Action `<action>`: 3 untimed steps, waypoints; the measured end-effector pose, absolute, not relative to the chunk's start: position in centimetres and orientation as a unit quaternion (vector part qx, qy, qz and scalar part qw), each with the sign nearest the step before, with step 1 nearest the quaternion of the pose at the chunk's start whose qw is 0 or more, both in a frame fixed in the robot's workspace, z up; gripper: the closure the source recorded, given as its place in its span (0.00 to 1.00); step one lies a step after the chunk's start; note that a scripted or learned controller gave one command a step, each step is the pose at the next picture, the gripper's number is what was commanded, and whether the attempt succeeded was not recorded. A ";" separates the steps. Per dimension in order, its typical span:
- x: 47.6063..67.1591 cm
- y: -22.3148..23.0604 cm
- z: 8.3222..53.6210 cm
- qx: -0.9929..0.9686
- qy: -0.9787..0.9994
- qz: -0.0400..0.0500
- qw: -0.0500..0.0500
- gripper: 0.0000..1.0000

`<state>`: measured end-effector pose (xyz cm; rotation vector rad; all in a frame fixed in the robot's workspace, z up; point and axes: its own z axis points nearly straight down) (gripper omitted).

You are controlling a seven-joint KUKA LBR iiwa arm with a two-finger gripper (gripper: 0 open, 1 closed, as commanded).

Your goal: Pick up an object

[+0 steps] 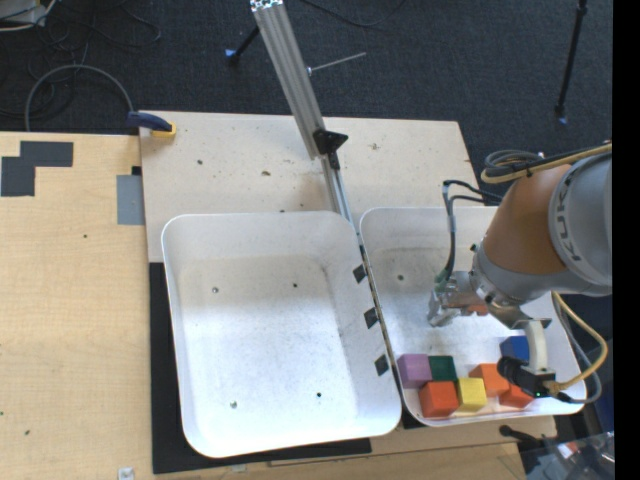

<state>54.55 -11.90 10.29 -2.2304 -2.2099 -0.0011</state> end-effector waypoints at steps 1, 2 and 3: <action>55.0 -11.3 11.4 -0.707 -0.708 0.000 0.001 1.00; 53.4 -8.5 32.8 -0.706 -0.708 -0.002 -0.002 1.00; 53.4 -8.4 32.3 -0.705 -0.710 0.001 0.001 0.00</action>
